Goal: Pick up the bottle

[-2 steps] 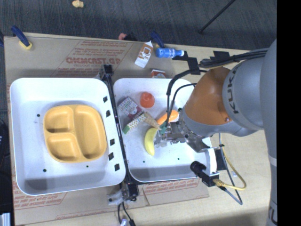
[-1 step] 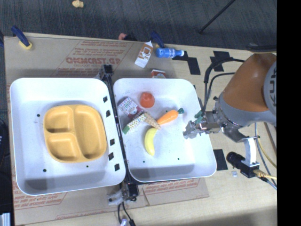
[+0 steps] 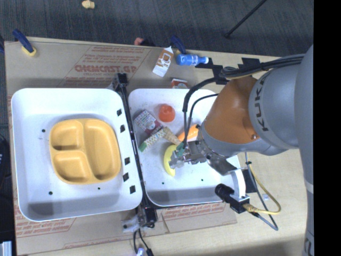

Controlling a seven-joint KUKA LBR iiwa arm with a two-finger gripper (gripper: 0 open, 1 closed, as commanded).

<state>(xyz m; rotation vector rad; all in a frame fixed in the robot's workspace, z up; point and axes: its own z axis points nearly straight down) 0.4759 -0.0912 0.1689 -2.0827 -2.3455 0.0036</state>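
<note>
A cardboard-covered bench [image 3: 101, 65] carries two shallow white bins side by side, with dark carpet beyond its far edge. The grey arm [image 3: 277, 111] reaches in from the right, its orange band [image 3: 232, 111] hanging over the right half of the right bin [image 3: 160, 193]. The left bin [image 3: 26, 105] holds a single item: a yellow divided plate [image 3: 85, 149] with three compartments, lying flat near its middle.

The gripper [image 3: 180, 158] sits low over the right bin's floor, directly above a yellow object [image 3: 169, 165] – contact between the two cannot be made out. Whether the claw is clenched or released cannot be told from this angle, and nothing is seen grasped in it.

A small cluster lies just beyond the gripper, toward the bin's far-left part. It consists of a crinkled packet [image 3: 144, 120], a striped stick-like item [image 3: 156, 137] set at a slant below it, a red cup [image 3: 167, 112] and an orange piece [image 3: 181, 136] close beside the wrist.

The blue bottle [image 3: 187, 60] – the one thing here that reads as a bottle – lies on its side outside both bins, on the bench past the right bin's far rim. It is well apart from the gripper. A small white-and-brown carton [image 3: 163, 62] lies just to its left. A blue clamp [image 3: 24, 41] grips the bench's far-left corner, and a yellow scrap [image 3: 88, 4] rests on the carpet
</note>
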